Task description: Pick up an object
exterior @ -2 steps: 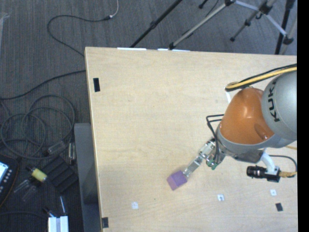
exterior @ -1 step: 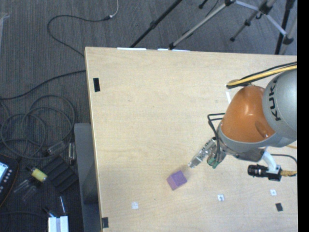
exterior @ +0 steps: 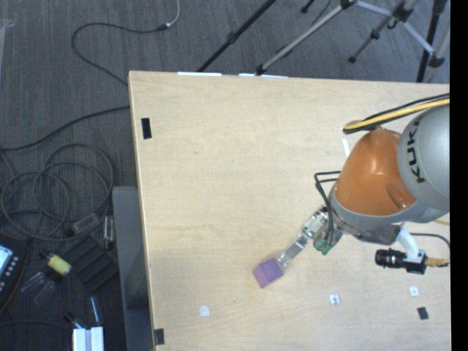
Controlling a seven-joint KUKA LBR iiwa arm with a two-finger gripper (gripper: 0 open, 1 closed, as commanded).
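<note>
A small purple block [exterior: 268, 272] lies on the pale wooden bench top [exterior: 234, 167], near its front middle. My gripper [exterior: 284, 259] reaches down and to the left from the orange-banded wrist [exterior: 373, 178], and its tip sits at the block's upper right corner, touching or nearly touching it. The block rests on the bench surface. The slant of the view hides how the gripper stands around the block.
A black marker [exterior: 145, 128] is stuck near the bench's left edge. Small white tags [exterior: 334, 298] and black tags [exterior: 423, 313] dot the front. Cables [exterior: 51, 196] and gear lie on the floor to the left, and tripod legs [exterior: 365, 6] stand behind the bench.
</note>
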